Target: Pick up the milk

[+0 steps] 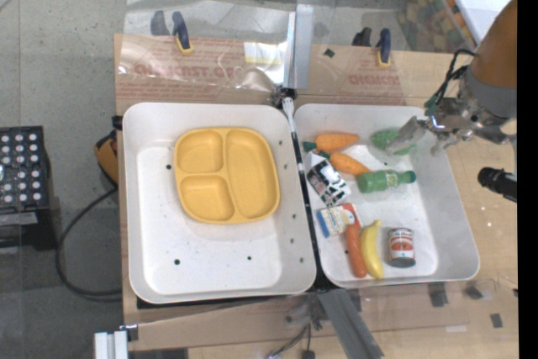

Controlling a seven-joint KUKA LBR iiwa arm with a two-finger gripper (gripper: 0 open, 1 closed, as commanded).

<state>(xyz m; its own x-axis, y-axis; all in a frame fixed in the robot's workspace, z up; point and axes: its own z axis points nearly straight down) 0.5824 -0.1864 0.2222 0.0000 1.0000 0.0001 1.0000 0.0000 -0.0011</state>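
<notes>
Your milk carton (327, 181), small and boxy with black-and-white cow patches, lies tilted against the left wall of the right bin (454, 197), just right of centre frame. Below it rests a flat blue-and-white packet (335, 220); beside that, a carrot (354, 250) and a yellow banana (371, 249) lie touching, with a red-labelled tin can (402, 247) upright just to their right. Above the milk you have two more orange carrots (336, 141), and to its right a green bottle (385, 180) on its side. The gripper (424, 129) hangs over the bin's upper right part, well apart from the milk, near a pale green object (388, 139); you cannot tell whether its fingers are spread or closed. The left bin (151, 206) holds a smooth yellow compartment plate (227, 174), with bare white floor around it
</notes>
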